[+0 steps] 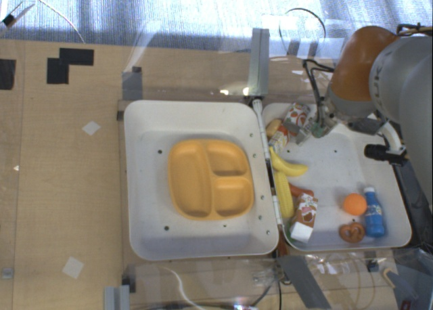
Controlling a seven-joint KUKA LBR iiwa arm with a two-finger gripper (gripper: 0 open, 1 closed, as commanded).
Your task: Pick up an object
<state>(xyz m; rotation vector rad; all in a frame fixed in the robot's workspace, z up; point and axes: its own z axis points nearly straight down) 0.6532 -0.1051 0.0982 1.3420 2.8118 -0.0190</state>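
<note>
Crumpled red-and-white packet (296, 120) beside the hand (318, 128)

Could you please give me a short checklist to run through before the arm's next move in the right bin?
1. Claw is over the right white bin: ok, it sits at the bin's far left corner.
2. Nothing already held: cannot tell; a red-and-white crinkled packet lies right beside the claw.
3. Claw opening: cannot tell from this view.
4. Targets in the bin: ok; yellow plastic banana, orange ball and blue bottle with white cap are there.
5. Easy target free of neighbours: not ok; the ball touches the bottle and the banana hugs the bin wall.
6. Left white bin holds the yellow divided plastic tray: ok.
</note>
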